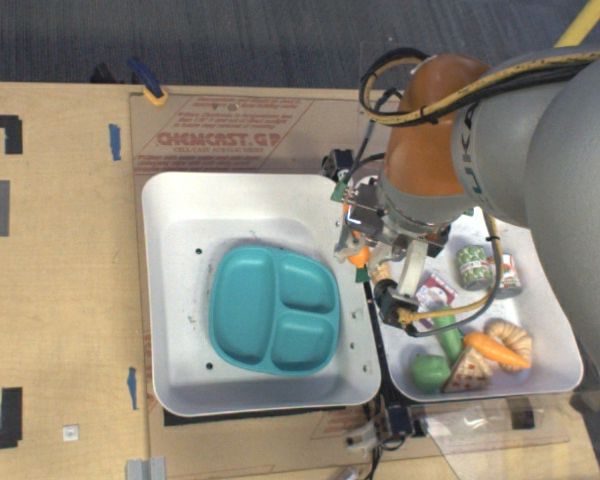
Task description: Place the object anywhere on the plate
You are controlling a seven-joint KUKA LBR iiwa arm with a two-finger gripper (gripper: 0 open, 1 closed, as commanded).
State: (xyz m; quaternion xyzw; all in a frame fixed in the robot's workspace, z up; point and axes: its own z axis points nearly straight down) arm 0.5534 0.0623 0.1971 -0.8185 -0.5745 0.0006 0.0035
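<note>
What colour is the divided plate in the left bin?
Teal plate, seen in the camera view.

The grey arm with its orange band [435, 138] covers the upper left part of the shallow white right-hand bin [555, 318] and hides the gripper. The small orange piece [357, 257] beneath the wrist is too small to identify. The arm's grey body is cut off by the right edge.

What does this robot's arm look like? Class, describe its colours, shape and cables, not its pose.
The arm is thick, rounded and grey, with a glossy orange band above the wrist. Black and yellow cables loop over the band and trail down past the gripper, a cluttered metal assembly with small wires and connectors.
</note>
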